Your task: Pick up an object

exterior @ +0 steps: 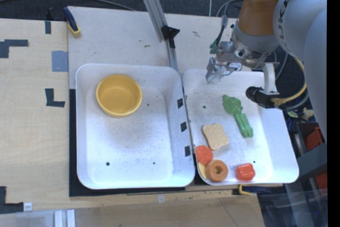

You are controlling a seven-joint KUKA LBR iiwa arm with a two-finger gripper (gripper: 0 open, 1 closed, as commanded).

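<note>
Landmark: toast slice in right bin.

- Far left of toast, in left bin — yellow bowl: likely light, stiff plastic, smooth; take by rim.
- Just below-left of toast — red tomato piece, orange donut: small, rounded, apt to slip.
- Toast itself: flat, light, rigid by look; pinch across narrow edges.
- Just above-right — green vegetable: long, slim; grasp across middle, easiest target.
- Below-right — red block.
- Well above toast — gripper over bin's far edge, jaws slightly apart, holding nothing.
</note>
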